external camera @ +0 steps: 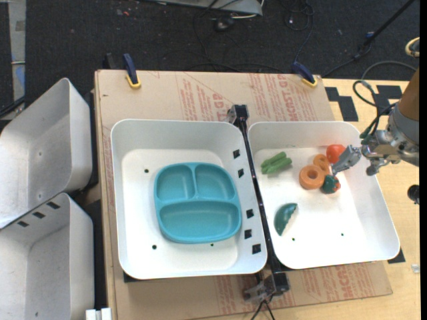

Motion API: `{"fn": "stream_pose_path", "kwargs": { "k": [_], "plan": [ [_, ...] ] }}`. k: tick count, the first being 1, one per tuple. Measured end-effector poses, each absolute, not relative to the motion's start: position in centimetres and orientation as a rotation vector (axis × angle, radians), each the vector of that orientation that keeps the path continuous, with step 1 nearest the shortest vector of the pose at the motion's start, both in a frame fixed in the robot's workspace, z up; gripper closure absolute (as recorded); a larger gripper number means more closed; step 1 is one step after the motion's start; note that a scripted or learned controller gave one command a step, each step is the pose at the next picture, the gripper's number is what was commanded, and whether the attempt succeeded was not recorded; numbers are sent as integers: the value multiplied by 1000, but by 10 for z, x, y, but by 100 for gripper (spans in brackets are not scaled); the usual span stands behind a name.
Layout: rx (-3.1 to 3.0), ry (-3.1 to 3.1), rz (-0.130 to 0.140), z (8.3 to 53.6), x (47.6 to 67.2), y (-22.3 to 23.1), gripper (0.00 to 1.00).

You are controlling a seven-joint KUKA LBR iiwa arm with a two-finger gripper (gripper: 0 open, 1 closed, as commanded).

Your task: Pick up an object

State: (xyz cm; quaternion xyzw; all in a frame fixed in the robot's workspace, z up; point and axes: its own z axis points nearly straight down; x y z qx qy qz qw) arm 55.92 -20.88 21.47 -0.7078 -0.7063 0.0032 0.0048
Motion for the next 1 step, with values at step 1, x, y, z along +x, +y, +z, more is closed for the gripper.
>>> {"fn": "stream_pose_path", "kwargs": {
  "k": [1],
  "plan": [
    [-2221, -2223, 1, 221, 562, -208, 0]
  ]
}}
